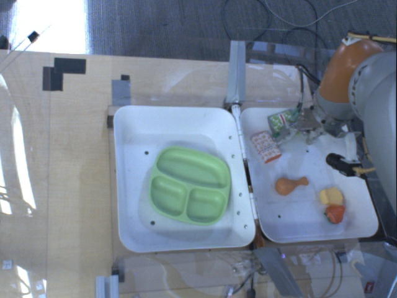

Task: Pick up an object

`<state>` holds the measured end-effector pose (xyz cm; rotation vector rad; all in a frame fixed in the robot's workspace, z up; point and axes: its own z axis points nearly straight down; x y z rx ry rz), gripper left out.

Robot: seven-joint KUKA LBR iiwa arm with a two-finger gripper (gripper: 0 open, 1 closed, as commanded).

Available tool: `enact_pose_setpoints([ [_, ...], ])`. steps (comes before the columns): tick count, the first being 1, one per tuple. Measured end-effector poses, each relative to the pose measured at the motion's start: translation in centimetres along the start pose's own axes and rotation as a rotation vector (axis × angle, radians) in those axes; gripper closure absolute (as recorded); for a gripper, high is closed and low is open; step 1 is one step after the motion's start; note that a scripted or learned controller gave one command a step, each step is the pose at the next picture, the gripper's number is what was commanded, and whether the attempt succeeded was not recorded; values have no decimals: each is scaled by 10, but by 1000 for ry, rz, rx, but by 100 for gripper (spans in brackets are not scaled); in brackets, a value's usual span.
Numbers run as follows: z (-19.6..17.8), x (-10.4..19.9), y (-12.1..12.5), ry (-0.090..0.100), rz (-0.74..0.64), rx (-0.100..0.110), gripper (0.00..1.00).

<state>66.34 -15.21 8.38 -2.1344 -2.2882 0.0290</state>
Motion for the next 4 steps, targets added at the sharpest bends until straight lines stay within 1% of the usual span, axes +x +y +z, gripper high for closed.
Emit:
enact_pose_setpoints([
  [1, -1, 56, 6, -1, -118, -5, 0],
  [2, -3, 12, -87, -7, -420, -32, 0],
  [3, -3, -30, -24, -8, -488, -33, 0],
  [4, -16, -29, -20, -12, -489, -45, 100],
])
